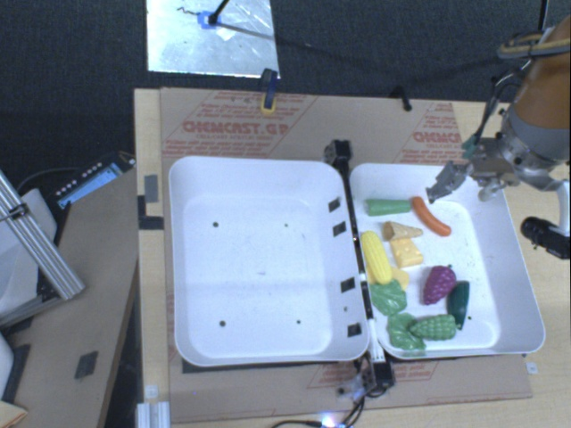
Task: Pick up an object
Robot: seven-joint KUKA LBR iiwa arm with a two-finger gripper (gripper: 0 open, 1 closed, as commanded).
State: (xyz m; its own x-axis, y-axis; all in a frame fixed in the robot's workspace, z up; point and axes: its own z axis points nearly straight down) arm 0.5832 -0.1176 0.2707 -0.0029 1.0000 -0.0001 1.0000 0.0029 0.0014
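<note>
Near corner: bumpy green piece [434, 327] and dark green cucumber [459, 302], right bin [513, 266].
Middle: purple grapes [438, 283]; yellow corn [376, 257] by the divider; pale cheese wedges [406, 243].
Far end: orange carrot [432, 217], slim, glossy, tilted, touching a green pod [387, 207].
Gripper [442, 185]: just above the carrot; finger state cannot be told.
Left bin [259, 257]: white, beside it.

Both white bins [259, 266] look like smooth, slightly glossy plastic. The toy corn cob [376, 257] and purple grapes [438, 283] seem plastic too (faint sheen). Beneath lies matt brown cardboard [294, 119]; a crinkled foil-like sheet [210, 25] shines.
</note>
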